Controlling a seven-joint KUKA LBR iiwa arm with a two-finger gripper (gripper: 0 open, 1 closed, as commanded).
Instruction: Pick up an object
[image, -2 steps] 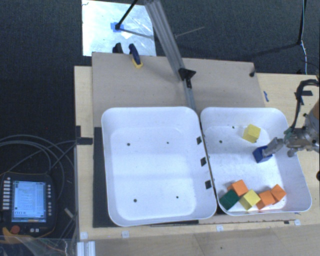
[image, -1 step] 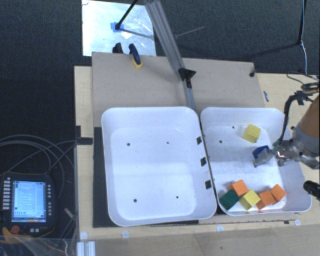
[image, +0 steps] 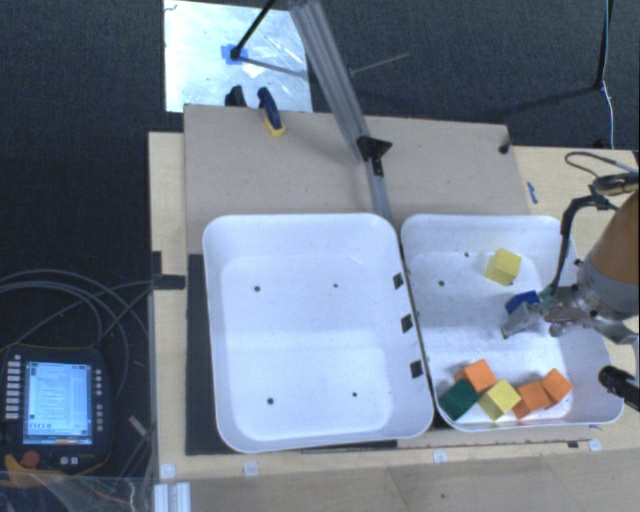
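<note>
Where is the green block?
The green block sits in the right bin, near its front edge at the left end of a cluster of blocks, right beside an orange block and a yellow block.

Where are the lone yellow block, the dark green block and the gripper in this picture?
lone yellow block (image: 503, 266), camera view, on its top face.
dark green block (image: 458, 400), camera view, on its top face.
gripper (image: 516, 322), camera view, midway between its fingertips, beside a blue block (image: 521, 300).
</note>
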